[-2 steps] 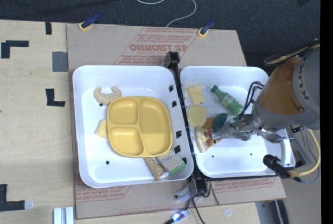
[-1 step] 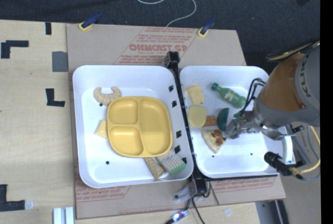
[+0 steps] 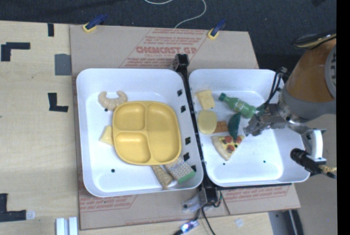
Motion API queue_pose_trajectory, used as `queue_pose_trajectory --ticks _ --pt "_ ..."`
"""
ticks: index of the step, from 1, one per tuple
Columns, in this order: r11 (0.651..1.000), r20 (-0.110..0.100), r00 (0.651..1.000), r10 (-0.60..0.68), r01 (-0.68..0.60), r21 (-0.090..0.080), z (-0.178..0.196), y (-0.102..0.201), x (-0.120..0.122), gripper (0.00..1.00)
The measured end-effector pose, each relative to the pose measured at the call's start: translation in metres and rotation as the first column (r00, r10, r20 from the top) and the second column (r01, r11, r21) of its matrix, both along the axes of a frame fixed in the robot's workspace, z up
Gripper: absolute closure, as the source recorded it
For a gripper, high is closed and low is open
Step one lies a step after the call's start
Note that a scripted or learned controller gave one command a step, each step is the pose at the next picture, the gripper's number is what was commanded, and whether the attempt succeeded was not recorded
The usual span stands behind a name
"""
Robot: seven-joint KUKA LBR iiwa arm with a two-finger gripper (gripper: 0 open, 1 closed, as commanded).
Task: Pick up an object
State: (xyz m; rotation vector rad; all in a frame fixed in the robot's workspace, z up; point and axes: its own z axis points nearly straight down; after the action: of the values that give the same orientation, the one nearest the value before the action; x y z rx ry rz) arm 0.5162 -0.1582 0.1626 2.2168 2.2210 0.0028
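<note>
Your end effector [image 3: 255, 125] hovers low in the right bin [image 3: 273, 171]; you cannot tell its grip state. Just left of it lie a dark teal piece [image 3: 234, 124] and a green bottle [image 3: 237, 104]. Below-left sits a pizza slice [image 3: 226, 146], farther left a yellow round piece [image 3: 207, 122].

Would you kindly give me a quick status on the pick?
Gripper low in right bin, jaws unclear. Nearest: dark teal piece, green bottle. Pizza slice close beside; nothing seen held.
</note>
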Motion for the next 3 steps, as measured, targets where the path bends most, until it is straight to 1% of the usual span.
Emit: queue_pose_trajectory --ticks 1,2,3 --pt "1.000 -0.001 1.000 0.000 0.000 0.001 0.052 0.009 -0.005 1.00" --pt "1.000 -0.004 1.000 0.000 0.000 0.001 0.062 0.010 -0.004 1.00" --pt "1.000 -0.004 1.000 0.004 -0.004 0.002 0.056 0.045 0.036 1.00"
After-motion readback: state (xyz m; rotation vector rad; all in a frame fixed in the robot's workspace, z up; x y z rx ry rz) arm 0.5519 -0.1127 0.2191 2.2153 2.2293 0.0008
